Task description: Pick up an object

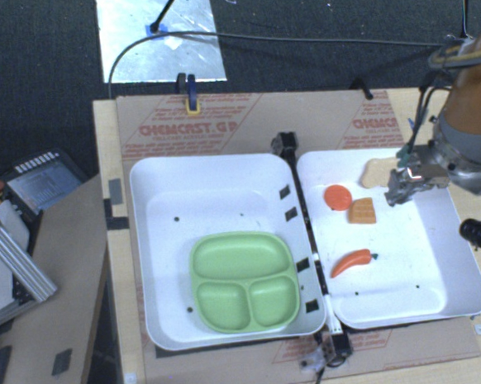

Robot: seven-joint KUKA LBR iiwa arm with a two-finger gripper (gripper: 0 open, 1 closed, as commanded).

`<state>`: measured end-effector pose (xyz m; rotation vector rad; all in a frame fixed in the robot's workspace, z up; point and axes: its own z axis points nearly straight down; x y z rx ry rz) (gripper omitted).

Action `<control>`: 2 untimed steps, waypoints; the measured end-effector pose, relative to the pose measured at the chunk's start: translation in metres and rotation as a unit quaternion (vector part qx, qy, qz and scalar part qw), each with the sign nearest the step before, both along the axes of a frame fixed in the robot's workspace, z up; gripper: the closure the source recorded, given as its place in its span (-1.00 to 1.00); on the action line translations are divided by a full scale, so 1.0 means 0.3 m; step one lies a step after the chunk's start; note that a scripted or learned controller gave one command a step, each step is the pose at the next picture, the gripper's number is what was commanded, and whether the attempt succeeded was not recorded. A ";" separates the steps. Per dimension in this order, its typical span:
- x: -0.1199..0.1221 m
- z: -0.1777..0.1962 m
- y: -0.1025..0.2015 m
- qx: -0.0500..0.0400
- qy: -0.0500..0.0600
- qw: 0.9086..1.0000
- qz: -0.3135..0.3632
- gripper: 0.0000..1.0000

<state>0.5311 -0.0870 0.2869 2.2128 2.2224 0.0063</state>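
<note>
In the right bin (pixel 448 295):
Tool (pixel 398 193): jaw state cannot be told.
Nearest thing: beige piece (pixel 375 171), just beside, up-left.
Orange cracker (pixel 361 211): left, slightly lower.

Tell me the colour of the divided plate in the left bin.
Light green; the divided plate shows plainly in the camera view.

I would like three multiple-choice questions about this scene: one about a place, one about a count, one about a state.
1. Where is the green tray?
A. left bin
B. right bin
C. on the cardboard

2. How many food items lie in the right bin?
A. two
B. four
C. six

3. How is the gripper?
A. resting on the green tray
B. over the right bin, with nothing seen between its fingers
C. over the left bin

Answers: 1 A, it sits in the left bin. 2 B: orange round piece, cracker, red pepper, pale piece. 3 B, it is near the pale piece.
</note>
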 end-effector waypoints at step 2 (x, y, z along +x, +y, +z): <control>-0.059 -0.115 0.329 0.002 0.003 1.000 0.002 1.00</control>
